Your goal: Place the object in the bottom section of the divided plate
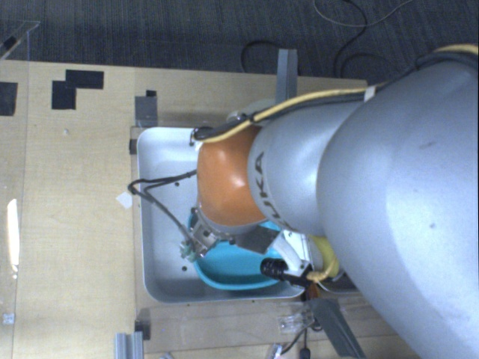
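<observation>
Looking down at a slant, I see a pale wooden bench (67, 223) with black tape shapes (75, 87) stuck near its far left, and beyond its far edge a dark grey carpeted floor (150, 13) where thin cables (352, 10) trail. A clear panel (19, 163) stands along the bench's left side. One shallow white bin (161, 200) sits on the bench; its left wall and near rim are plain to see, and the bare strip of bin floor along that left wall is the only open room I can make out. The grey arm (389, 200), with its orange band (228, 182), reaches in from the right and covers the bin's right half and everything past it. Black and yellow cables (161, 193) loop off the wrist. Under the wrist lies the blue plate (232, 269), close to the bin's near wall; only its near-left curve shows. The gripper (188, 247) hangs just over the plate's left edge. Whether it holds anything I cannot tell, nor can I pick out the object or the plate's sections.
</observation>
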Robot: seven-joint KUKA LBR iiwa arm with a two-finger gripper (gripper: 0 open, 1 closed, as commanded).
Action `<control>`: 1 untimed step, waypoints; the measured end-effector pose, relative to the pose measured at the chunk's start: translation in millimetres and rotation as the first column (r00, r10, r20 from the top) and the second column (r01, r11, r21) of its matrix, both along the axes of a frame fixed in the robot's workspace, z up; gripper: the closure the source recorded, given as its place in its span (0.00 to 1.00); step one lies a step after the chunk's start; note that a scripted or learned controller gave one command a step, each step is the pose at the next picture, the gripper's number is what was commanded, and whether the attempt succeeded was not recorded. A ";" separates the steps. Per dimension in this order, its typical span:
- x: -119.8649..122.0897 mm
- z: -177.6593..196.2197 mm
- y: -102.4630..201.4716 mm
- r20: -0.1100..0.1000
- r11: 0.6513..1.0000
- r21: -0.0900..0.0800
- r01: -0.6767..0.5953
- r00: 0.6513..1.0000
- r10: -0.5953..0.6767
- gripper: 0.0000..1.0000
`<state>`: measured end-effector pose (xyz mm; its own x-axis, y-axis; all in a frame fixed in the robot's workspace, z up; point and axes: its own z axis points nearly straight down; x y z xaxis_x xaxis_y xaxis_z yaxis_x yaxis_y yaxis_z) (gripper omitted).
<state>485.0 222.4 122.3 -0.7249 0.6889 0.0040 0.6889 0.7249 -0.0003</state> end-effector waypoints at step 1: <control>0.1 9.0 0.3 -0.001 1.000 0.001 0.002 1.000 -0.002 1.00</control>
<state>485.1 222.7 131.2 -0.7238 0.6900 0.0057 0.6900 0.7238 -0.0003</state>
